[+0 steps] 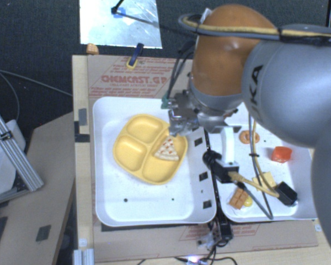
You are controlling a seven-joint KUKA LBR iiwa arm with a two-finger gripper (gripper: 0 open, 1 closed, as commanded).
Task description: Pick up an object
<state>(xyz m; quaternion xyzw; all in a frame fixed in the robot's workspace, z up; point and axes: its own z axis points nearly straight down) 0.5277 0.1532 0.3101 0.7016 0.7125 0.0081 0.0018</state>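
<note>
While the grey arm [298, 87], with its orange band [231, 43], reaches in from the right of the camera view, its gripper [179, 123] hangs over the left bin [107, 203], at the right edge of a yellow divided plate [149, 148]. Whether the claw is wide or narrow cannot be told: the wrist and its housing hide the tips from above. No object can be seen between them.

Left bin: the yellow divided plate lies near its centre, slightly toward the far side. A toy pizza slice [167, 149] rests in the plate's right-hand compartment, just beside and below the gripper; whether the two touch cannot be told.

Right bin [303, 217]: partly covered by the arm. Visible in it are a white bar-shaped object [228, 145], a small round orange-and-white piece [246, 137], a red-orange block [282, 154], a waffle-like piece [240, 199] near the front wall, and a long-handled tool with a black head [276, 191] lying slantwise.

Surroundings: both bins sit on printed cardboard [127, 79]; a shiny sheet [121, 15] lies beyond it, and black cables [212, 170] run down between the bins.
</note>
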